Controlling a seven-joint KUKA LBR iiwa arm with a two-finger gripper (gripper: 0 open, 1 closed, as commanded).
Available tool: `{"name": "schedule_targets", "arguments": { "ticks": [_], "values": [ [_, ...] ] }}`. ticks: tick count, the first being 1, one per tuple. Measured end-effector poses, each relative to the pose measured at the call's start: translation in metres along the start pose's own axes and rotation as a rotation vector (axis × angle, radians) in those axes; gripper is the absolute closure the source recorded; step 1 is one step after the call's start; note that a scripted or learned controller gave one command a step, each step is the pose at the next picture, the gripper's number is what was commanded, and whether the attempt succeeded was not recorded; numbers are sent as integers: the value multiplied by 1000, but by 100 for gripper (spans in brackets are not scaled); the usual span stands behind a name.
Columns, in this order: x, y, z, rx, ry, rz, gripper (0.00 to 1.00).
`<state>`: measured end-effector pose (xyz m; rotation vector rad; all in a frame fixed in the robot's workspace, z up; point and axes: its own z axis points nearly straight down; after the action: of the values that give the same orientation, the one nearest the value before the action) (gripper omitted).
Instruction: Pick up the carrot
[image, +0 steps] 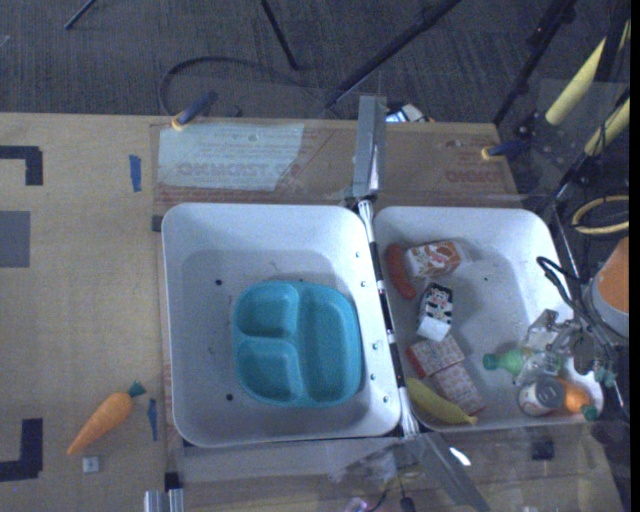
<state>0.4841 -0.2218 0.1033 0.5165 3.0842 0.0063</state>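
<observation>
The carrot (101, 420) lies on the surface (70, 300), near-left of the left bin (190, 240), which holds a blue tray (297, 343). The right bin (500, 240) holds packets, a banana (440, 403) and a can (541, 397). The jaws (562, 352) hang over its near-right corner; I cannot tell their state.

Carrot (101, 421) lies on the bench (80, 300), outside the bins — near the left bin's (190, 240) lower left corner, tip pointing lower left. Blue divided tray (297, 343) sits in the left bin. Gripper (560, 352) low over the right bin's (520, 232) lower right corner, among a green bottle (503, 361), a can (542, 397), a banana (438, 403) — finger state unclear.
</observation>
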Motion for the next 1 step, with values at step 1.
{"name": "schedule_targets", "arguments": {
  "ticks": [1],
  "values": [
    [0,0,0,0,0,0,0]
  ]
}}
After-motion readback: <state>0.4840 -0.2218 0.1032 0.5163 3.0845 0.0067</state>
